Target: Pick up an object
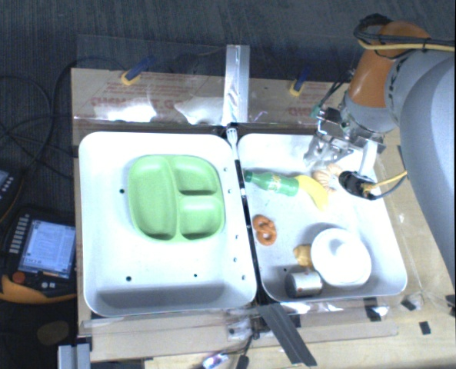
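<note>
The yellow banana-shaped toy (317, 191) lies in the upper part of the right-hand shallow white bin (389, 241), touching the cap end of a green plastic bottle (274, 182) that lies on its side and points toward the divider between the bins. Just above the banana, at its upper end, hangs the metal two-finger hand (325, 162), tilted and reaching down into the bin's far corner; something small and pale sits right at its tips, but I cannot tell whether the hand is clenched on it or released. Behind the hand the grey arm with its orange band (370, 79) comes in from the right, cables looping around the wrist.

Lower in the same bin there is a small orange pretzel-shaped toy (264, 230) near the divider, a round white bowl turned upside down (340, 257), a little tan lump (302, 254) touching the bowl's left side, and a short grey metal cylinder (304, 284) just below that.

The left-hand white bin (104, 267) holds a green divided plastic tray (176, 196). Both bins rest on a wooden table (97, 91) with clear plastic sheeting taped along its far edge. On the dark carpet to the left lies a control pendant with a lit screen (39, 246), amid black cables.
</note>
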`<state>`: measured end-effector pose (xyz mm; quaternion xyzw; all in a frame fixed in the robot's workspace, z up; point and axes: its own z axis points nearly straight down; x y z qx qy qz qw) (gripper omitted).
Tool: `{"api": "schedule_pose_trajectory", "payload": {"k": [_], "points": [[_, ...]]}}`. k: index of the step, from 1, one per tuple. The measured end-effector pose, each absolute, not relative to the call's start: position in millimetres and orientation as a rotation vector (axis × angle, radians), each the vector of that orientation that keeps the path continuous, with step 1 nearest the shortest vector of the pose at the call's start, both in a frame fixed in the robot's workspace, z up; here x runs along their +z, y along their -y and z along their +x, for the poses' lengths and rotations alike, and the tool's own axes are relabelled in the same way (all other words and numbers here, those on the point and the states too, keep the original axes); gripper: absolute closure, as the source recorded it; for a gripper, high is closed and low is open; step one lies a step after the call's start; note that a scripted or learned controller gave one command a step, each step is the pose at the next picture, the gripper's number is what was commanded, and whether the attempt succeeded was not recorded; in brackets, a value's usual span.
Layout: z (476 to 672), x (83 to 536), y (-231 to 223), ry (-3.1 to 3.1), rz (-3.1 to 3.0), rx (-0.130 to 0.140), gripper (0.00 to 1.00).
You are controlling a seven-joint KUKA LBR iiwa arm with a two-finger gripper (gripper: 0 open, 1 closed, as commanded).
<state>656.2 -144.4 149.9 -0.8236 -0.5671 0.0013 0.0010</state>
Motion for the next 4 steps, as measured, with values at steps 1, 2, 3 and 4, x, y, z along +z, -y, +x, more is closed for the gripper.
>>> {"api": "schedule_pose_trajectory", "payload": {"k": [1, 2, 3, 4], "points": [[656.2, 150.0, 144.6, 1.78, -2.586, 0.006, 0.0], [642.9, 146.5, 123.5, 1.817, -2.563, 0.008, 0.0], [627.0, 128.0, 201.0, 1.855, -2.536, 0.008, 0.0], [628.9, 98.3, 199.1, 1.591, -2.704, -0.008, 0.0]]}}
